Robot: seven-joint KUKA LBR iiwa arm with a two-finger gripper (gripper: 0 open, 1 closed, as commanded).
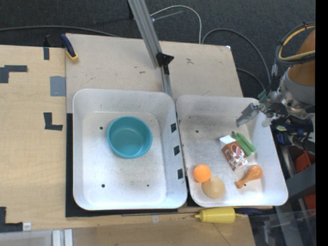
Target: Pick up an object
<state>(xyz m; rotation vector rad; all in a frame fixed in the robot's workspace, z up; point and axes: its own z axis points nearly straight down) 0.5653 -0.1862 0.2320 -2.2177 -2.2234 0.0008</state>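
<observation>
The right bin (205,109) holds an orange ball (202,173), a tan rounded lump (213,187), a brown toy drumstick (249,176), a red-and-white snack packet (234,152) and a green strip (243,143) beside the packet. My gripper (255,115) hangs over the bin's far right corner, above and to the right of the packet, with nothing seen in it. The grey arm with its orange band (300,60) rises at the right edge.
A teal bowl (129,137) sits in the left bin (87,152). A yellow bottle (218,216) lies on the bench just in front of the right bin. A slanted metal post (148,27) stands behind the bins. Cables run at the back.
</observation>
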